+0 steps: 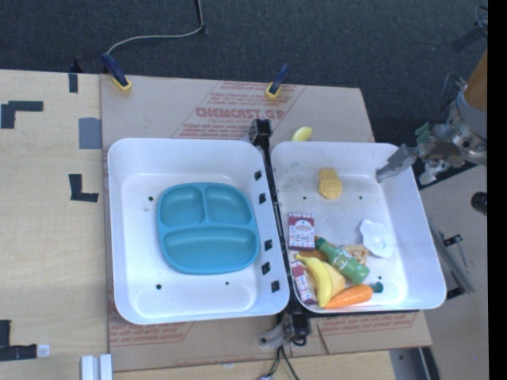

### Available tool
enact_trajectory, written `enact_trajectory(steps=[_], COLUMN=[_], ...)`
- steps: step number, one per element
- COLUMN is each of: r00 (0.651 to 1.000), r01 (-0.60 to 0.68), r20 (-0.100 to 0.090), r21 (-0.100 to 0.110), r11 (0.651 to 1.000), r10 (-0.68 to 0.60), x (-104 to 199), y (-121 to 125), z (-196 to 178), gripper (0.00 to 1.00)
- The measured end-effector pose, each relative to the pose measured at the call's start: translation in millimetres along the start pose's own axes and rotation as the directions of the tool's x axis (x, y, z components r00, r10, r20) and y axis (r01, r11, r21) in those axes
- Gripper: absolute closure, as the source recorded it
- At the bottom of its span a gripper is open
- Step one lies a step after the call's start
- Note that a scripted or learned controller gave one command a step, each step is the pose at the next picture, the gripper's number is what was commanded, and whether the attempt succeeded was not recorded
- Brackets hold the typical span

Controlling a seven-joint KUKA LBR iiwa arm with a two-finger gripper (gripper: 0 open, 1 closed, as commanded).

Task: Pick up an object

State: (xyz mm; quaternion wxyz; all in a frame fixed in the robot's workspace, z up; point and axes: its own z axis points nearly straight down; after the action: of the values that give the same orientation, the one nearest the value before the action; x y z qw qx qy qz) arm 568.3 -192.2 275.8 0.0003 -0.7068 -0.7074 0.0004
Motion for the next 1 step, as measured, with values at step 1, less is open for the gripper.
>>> enact_trajectory(steps=[1], r00=[1.0], r01=[0.001], r20=[-0.001], r21=[0.003], r11=[1.0], r10=[-0.001], x=[58.1], y=[56.8], z=[173.3], gripper=[0.0])
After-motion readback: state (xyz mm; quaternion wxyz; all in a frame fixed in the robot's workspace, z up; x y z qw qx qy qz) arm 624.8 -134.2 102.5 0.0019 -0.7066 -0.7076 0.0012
